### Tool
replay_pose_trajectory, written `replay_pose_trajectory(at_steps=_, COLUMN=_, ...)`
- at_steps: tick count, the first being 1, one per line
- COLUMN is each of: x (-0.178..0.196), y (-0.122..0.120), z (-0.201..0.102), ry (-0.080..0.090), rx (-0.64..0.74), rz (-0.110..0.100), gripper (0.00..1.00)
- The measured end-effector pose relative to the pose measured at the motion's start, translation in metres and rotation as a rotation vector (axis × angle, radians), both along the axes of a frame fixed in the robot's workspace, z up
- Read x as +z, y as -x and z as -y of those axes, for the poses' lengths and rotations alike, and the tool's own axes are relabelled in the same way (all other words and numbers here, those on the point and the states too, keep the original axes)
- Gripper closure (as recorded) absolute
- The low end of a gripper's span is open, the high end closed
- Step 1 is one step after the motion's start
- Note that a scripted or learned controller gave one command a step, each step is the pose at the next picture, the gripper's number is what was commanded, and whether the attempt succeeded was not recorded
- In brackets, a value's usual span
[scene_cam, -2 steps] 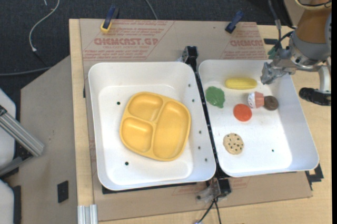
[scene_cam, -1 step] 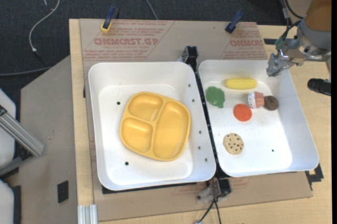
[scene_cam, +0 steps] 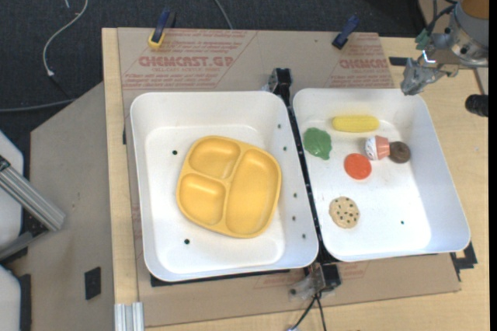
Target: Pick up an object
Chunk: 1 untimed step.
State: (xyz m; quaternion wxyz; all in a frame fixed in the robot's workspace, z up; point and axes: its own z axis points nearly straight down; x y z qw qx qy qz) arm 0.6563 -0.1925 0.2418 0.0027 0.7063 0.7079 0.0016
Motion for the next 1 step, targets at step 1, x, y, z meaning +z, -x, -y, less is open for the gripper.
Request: replay_pose_trajectory(at_steps=1, x=0.0083, y=0.0247, z=-0.045, ry=-0.003, rx=0.001, rz=-0.009, gripper=1.0)
